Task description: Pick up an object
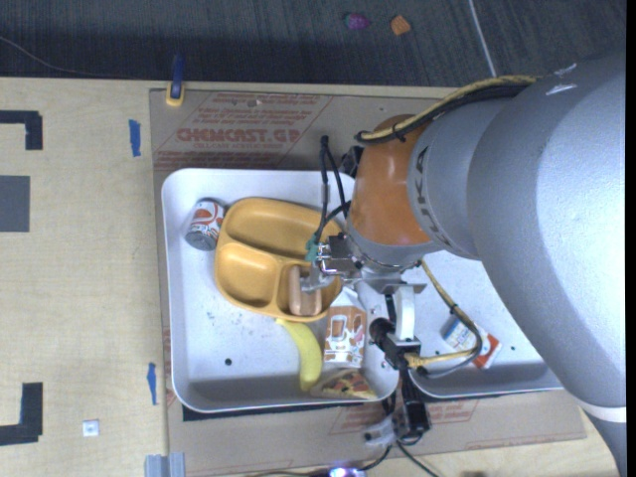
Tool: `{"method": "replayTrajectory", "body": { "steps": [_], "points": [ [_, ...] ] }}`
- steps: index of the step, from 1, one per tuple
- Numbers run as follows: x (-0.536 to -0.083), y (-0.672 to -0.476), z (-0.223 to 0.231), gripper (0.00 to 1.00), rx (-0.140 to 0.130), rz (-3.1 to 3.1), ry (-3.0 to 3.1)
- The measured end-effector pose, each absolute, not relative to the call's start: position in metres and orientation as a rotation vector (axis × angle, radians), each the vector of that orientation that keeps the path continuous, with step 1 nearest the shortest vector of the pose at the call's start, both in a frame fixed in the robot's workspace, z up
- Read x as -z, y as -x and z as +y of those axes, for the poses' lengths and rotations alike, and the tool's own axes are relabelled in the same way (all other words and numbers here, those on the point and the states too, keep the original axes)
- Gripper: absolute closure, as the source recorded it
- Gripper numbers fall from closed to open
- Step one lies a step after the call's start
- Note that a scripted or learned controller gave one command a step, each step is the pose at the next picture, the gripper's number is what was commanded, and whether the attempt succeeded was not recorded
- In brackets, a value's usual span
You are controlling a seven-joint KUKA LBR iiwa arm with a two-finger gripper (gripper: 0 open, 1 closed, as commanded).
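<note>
The left bin (189, 306) holds two yellow bowls, one (268, 225) behind the other (248, 271). A small brown cup (303, 296) rests against the nearer bowl's right edge. A crushed soda can (204, 224) lies at the bin's far left. A banana (306, 351) and a printed snack packet (344, 336) lie near the front. My gripper (320, 271) hangs from the orange-banded wrist, just over the brown cup and the bowl rim. The wrist hides its tips.
The big grey arm covers most of the right bin (497, 378). A small white and blue item (459, 338) and a red-orange piece (487, 354) show there. Brown cardboard lies under both bins. Bare white floor shows at the left bin's front left.
</note>
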State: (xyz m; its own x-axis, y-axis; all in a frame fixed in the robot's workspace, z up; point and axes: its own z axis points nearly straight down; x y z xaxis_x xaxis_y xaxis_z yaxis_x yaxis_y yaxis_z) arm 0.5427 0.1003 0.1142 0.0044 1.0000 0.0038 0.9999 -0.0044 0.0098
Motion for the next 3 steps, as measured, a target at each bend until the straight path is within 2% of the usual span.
{"method": "replayTrajectory", "body": {
  "steps": [1,2,3],
  "points": [
    [-0.175,-0.479,0.148,1.00,-0.002,2.223,-2.220],
    [-0.185,-0.481,0.148,1.00,-0.006,2.221,-2.220],
    [-0.203,-0.479,0.205,1.00,-0.002,2.223,-2.220]
  ]
}}
